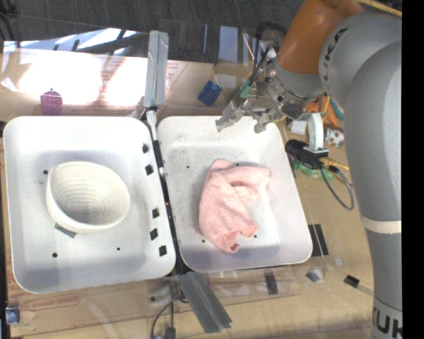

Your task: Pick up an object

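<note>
Overhead: tool [244,119] fingers apart, nothing between; pink cloth [232,203] in right bin [291,189].

Bulky smooth grey cylindrical robot arm [371,119] seen along right side, casing rounded and matte. Glossy orange band [307,30] seen above wrist. Pale ring seam noted across lower grey segment. Part of dark lettering seen at bottom edge of casing. Small metal two-finger gripper [244,119] seen at wrist end, silver-grey, with green fittings and thin wires running along mount.
</note>
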